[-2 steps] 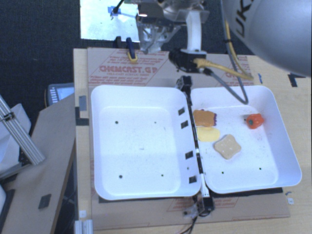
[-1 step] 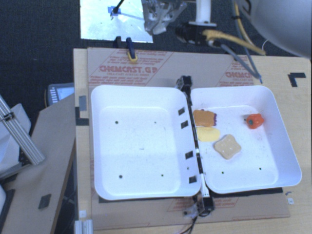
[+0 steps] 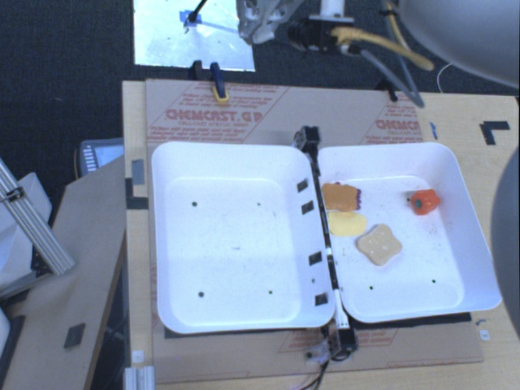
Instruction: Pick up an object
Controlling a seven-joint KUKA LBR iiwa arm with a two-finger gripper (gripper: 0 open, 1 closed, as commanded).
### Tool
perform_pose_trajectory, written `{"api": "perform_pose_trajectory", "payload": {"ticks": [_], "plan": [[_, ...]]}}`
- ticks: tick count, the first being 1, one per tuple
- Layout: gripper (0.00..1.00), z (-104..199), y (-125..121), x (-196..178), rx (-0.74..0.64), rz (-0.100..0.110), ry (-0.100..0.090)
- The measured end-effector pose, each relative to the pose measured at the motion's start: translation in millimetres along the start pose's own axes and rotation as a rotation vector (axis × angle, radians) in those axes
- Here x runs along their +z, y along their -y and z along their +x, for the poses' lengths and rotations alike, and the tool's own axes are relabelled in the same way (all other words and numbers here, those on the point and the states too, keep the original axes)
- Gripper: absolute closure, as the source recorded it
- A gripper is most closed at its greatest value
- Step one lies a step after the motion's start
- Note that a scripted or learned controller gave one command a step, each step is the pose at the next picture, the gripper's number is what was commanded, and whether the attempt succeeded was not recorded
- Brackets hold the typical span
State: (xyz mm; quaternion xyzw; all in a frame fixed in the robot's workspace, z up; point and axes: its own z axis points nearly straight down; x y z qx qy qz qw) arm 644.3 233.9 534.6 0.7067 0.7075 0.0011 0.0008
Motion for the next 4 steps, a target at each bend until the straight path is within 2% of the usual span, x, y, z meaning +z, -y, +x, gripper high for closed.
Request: {"api": "perform_pose_trajectory", "payload": {"ticks": [1,2,3,4], "plan": [[1.00,0.0,-24.9,-0.5,0.000,-0.001,0.000],[0.00,0.5,-23.9,-0.4,-0.001,0.001,0.000],[1.00,0.9,-23.9,-12.2,-0.005,-0.002,-0.002],[0.00,0.9,-23.8,-11.7,-0.005,-0.001,-0.001]]}}
